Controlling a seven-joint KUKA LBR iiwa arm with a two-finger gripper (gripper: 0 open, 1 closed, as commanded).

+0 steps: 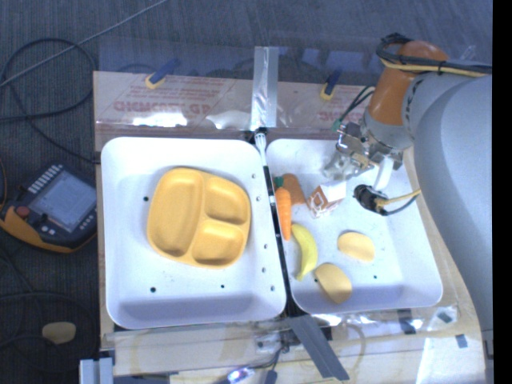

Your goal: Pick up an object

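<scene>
My gripper (342, 166) hangs over the back of the right bin (410, 288), below the arm's orange band. A small white and brown carton (324, 201) lies just in front of it, apart from it. Along the bin's left side lie an orange carrot (283, 211), a brown sausage-like piece (294, 189) and a yellow banana (304, 251). A pale yellow lemon-like fruit (356, 246) and a tan potato-like lump (334, 282) sit toward the front.
The left bin (128, 294) holds a yellow divided plate (200, 217). A central divider wall (268, 214) separates the bins. The grey arm body covers the right side. A control pendant (52, 208) and cables lie on the floor at left.
</scene>
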